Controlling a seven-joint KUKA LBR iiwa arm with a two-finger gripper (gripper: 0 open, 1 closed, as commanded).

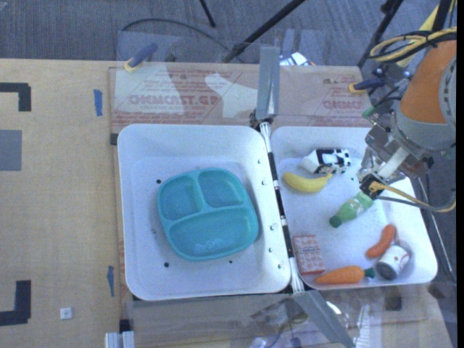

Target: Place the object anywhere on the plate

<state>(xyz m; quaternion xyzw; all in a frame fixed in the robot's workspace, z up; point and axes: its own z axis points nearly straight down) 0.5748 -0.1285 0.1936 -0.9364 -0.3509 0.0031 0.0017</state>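
Hovering at the right bin's (428, 267) rim, the gripper (380, 167), grip unreadable, sits just beside the green bottle (352, 209); the plate (208, 213) lies alone in the left bin (138, 194).

The arm (429, 125) is seen at the right, its casing rounded and grey. A broad orange band (435, 78) is wrapped round it above the wrist. Yellow and black cables (403, 43) are looped in a bundle on its far side. The claw (378, 167) is made up of pale grey, angular metal parts.
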